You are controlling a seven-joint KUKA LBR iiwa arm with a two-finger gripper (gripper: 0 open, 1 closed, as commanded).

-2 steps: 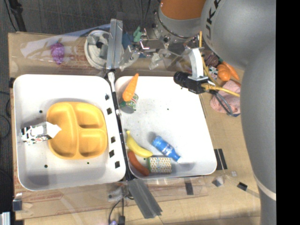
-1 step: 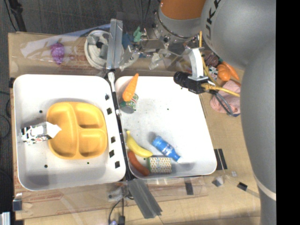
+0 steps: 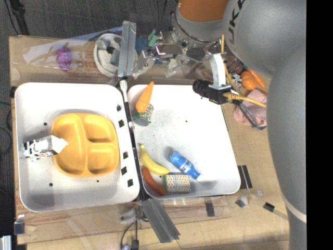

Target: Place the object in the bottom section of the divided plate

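Gripper [image 3: 165,56] parked over the clutter just beyond the far rim of the right bin [image 3: 223,139], close to the bin divider; open or shut cannot be told from this angle, nothing seen in its hold. Down and to the left of it, left bin [image 3: 31,191] with the yellow divided plate [image 3: 86,142], all sections bare, bottom section the farthest from the gripper. Directly below the gripper, nearest candidate: orange carrot [image 3: 145,95], tip pointing up toward it, butt end resting against a small green-labelled pot [image 3: 144,113]. Farther below, clustered at the near rim: banana [image 3: 152,163], blue bottle [image 3: 183,164], patterned can [image 3: 177,182]. Carrot judged the likely pick: probably a light, stiff toy with a smooth, tapering skin. Best taken across the thick lower half, not the slippery tip.
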